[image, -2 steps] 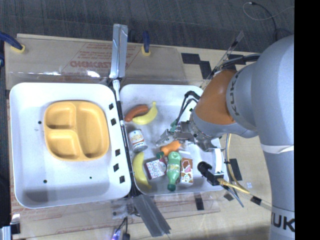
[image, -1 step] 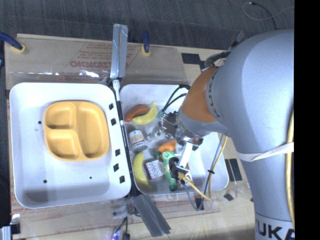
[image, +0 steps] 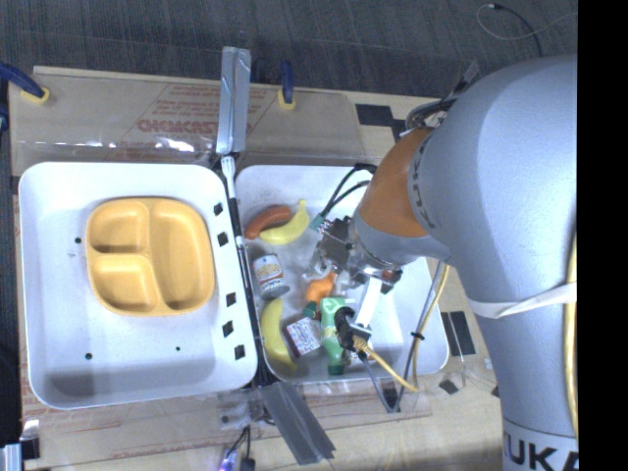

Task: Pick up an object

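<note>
On the left sits the left bin (image: 39,263). A yellow plate (image: 150,255) with three parts lies in it, near the middle.

Next to it is the right bin (image: 294,180), and all the small things are in there. Up at its far left lies a red-orange sausage (image: 267,220). A small banana (image: 287,228) curls right beside it and touches it. Below them stands a little jar (image: 270,275) with a white lid, close to the bin's left wall. Lower down lies a big banana (image: 273,332), with a dark packet (image: 303,337) resting on it.

A bit more to the right is an orange piece (image: 319,287). It lies in the middle of the right bin, between the jar and the arm. Just below it lies a green bottle (image: 334,320).

The gripper (image: 332,263) hangs right over the orange piece, just above it and a tiny bit to the right. This is the thing closest to the gripper. I cannot tell if the gripper is open or shut, or if it touches the orange piece.

The big grey arm (image: 510,194) with its orange band comes in from the right.
</note>
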{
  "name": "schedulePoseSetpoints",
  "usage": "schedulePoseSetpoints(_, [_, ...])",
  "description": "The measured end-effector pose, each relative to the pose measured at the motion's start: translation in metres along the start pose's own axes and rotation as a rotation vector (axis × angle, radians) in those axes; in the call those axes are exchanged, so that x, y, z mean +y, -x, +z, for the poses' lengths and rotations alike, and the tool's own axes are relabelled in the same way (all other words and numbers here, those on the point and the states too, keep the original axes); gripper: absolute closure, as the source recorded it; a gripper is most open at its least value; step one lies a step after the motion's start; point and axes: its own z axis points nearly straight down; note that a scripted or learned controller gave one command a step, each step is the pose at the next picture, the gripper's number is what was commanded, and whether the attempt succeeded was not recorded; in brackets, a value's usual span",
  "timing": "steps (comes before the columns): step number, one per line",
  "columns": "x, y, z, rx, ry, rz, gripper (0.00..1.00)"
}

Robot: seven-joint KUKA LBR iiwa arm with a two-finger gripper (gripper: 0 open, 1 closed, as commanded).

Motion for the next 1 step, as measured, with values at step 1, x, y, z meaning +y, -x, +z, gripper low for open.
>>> schedulePoseSetpoints(1, [-0.0523, -0.0197, -0.0903, 0.001, -0.001, 0.006, 1.00])
